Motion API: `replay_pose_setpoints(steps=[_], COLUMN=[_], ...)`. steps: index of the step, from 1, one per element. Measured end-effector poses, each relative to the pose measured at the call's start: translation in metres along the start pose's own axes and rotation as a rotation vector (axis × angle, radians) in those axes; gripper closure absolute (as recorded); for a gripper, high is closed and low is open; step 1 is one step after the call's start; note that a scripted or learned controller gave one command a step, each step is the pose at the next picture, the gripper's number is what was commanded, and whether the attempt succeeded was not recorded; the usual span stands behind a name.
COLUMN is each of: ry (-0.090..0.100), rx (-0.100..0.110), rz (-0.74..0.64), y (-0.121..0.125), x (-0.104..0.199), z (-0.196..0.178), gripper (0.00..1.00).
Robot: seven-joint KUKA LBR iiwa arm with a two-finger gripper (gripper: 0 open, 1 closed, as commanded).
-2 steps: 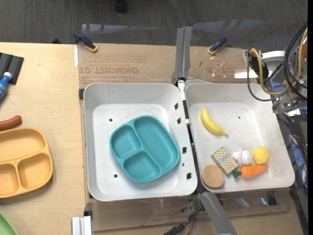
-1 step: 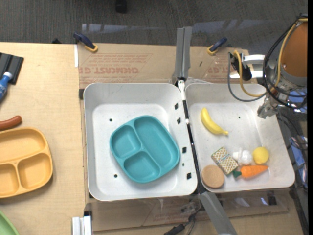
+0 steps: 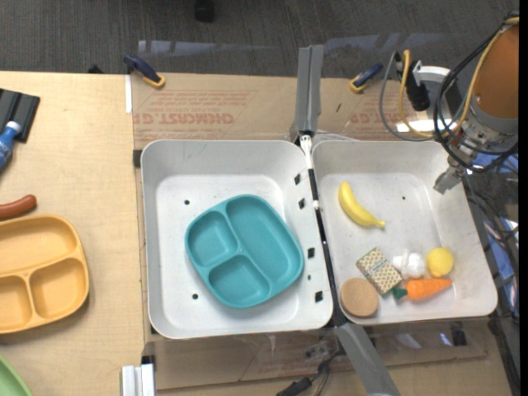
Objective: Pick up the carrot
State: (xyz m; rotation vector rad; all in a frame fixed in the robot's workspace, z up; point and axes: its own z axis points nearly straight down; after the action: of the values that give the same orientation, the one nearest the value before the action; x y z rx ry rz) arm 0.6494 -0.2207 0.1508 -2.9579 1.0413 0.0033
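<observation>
The carrot (image 3: 427, 288) lies hemmed by a lemon (image 3: 440, 261) and checkered block (image 3: 379, 270); tool (image 3: 452, 176) state unclear.

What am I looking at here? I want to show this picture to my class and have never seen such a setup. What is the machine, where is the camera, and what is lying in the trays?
The camera sits above a bench and looks down at a slant. The machine is a robot arm, grey and orange, reaching in from the right; its gripper hovers over the right bin, holding nothing that can be seen. That bin holds a banana, a carrot, a yellow ball, a patterned packet and a brown disc. The left bin holds a teal divided plate. An orange tray lies on the bench outside.
</observation>
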Motion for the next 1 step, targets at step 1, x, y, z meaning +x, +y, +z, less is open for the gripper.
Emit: replay_pose_setpoints(steps=[1], ry=[0.003], rx=[0.0], rz=[-0.403], y=[-0.019], x=[-0.002], z=[0.0274], gripper=[1.0])
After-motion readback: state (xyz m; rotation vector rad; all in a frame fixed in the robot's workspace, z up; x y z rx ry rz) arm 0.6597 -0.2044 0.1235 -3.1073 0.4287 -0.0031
